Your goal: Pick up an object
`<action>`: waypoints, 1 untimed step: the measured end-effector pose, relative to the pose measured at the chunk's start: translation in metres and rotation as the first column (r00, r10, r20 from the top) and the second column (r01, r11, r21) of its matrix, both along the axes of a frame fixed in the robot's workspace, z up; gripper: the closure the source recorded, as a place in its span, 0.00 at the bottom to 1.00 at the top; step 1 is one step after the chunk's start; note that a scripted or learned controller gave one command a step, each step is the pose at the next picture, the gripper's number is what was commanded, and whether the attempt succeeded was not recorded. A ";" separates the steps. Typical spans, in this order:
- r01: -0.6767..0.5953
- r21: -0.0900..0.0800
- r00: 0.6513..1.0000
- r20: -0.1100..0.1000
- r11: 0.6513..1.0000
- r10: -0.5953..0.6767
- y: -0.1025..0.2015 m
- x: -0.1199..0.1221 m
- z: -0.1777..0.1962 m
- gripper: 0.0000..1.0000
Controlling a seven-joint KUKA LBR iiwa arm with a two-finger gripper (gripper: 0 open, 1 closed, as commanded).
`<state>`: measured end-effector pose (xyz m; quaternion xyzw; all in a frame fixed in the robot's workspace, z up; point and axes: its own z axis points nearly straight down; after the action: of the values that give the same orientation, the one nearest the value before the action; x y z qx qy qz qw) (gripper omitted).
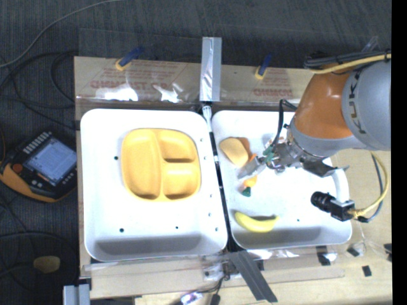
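Reaching in from three o'clock, the grey two-finger claw (252, 169) hung over the right shallow white bin (331, 234); whether its jaws stood apart or together could not be told, and nothing showed between them. Two bins sat side by side. The left white bin (102, 234) held one yellow divided plastic tray (161, 163). The right held three things: one tan bread-like wedge (234, 149) at ten o'clock of the claw, one small orange-and-green piece (247, 185) just below it, and one yellow banana (255, 221) at six o'clock.
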<state>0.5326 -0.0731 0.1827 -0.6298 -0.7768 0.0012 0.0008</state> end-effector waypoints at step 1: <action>-0.094 -0.003 0.995 0.014 0.996 0.094 -0.029 0.028 -0.094 0.00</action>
<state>0.5609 -0.1019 0.0889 -0.5926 -0.8055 -0.0025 -0.0055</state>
